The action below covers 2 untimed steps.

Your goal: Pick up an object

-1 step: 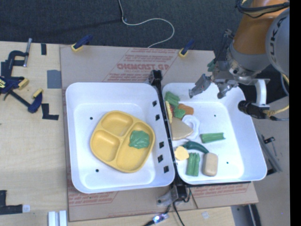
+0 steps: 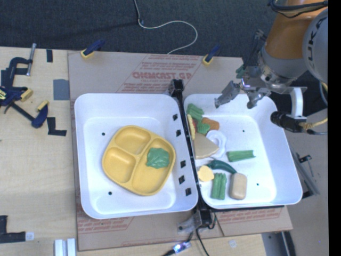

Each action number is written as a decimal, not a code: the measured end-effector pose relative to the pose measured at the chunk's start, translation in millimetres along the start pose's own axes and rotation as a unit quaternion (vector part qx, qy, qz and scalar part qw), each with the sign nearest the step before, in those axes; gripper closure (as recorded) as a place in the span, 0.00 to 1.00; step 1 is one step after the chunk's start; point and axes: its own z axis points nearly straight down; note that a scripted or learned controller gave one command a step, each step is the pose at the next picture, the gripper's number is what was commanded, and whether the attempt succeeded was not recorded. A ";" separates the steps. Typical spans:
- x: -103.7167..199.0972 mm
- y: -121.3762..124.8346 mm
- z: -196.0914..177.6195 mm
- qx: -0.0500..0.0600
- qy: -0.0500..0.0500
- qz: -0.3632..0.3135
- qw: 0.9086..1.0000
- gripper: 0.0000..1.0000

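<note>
Jaws (image 2: 238,95) hang spread wide and hold nothing, poised above the back rim of the right bin (image 2: 272,159), with the grey arm (image 2: 290,31) and its orange band rising behind them. Below and a little to their left sits a clutter of toy food: a green piece (image 2: 194,112), an orange one (image 2: 210,124), a white ring (image 2: 217,140) and a tan wedge (image 2: 204,147). Further toward the front lie a green stalk (image 2: 241,155), a dark green pepper (image 2: 222,166), a yellow slice (image 2: 205,174), a green bundle (image 2: 219,186) and a beige block (image 2: 238,186). None of it touches the jaws. Well off to their left, the other bin (image 2: 90,143) carries a yellow tray (image 2: 125,161) with a green leaf (image 2: 158,158) in one compartment. Both bins rest on cardboard (image 2: 154,73) over a wooden tabletop (image 2: 26,159), with blue clamps (image 2: 21,97) at the far left and a white cable (image 2: 170,28) looping across the dark carpet (image 2: 64,12) behind.
</note>
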 end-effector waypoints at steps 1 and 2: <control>4.3 -0.6 43.9 0.002 0.000 0.000 1.000 0.00; -4.9 -2.2 94.1 0.002 0.000 0.000 1.000 0.00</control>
